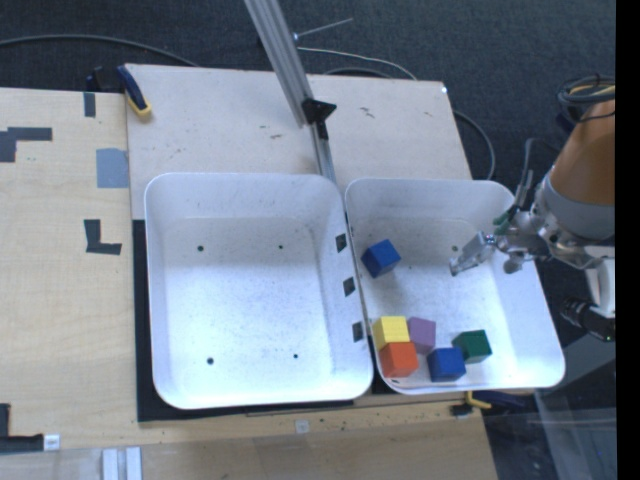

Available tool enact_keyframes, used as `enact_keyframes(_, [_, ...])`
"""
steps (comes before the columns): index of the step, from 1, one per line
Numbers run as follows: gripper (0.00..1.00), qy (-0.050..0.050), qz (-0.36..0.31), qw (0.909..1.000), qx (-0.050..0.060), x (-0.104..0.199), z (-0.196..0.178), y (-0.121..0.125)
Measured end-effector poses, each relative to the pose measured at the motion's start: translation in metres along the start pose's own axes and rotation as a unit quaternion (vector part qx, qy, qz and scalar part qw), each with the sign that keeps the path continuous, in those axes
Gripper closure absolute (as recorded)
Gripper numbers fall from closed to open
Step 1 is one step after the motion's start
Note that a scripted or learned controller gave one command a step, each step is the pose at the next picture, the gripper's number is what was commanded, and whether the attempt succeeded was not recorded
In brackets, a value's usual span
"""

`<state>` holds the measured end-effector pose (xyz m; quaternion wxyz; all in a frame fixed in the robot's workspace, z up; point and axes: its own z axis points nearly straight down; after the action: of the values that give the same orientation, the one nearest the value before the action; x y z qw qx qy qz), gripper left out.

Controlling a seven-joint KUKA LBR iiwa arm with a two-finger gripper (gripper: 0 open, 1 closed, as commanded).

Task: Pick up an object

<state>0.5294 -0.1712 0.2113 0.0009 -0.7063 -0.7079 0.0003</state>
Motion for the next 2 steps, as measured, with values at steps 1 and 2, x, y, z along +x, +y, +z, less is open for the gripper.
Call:
enact_keyframes(1, [0.00, 0.002, -0.001, 1.0000, 0.004, 0.056, 0.068, -0.021])
enact_keyframes(2, [0.00, -0.001, 0.001, 1.0000, 0.000, 0.034, 0.059, -0.022])
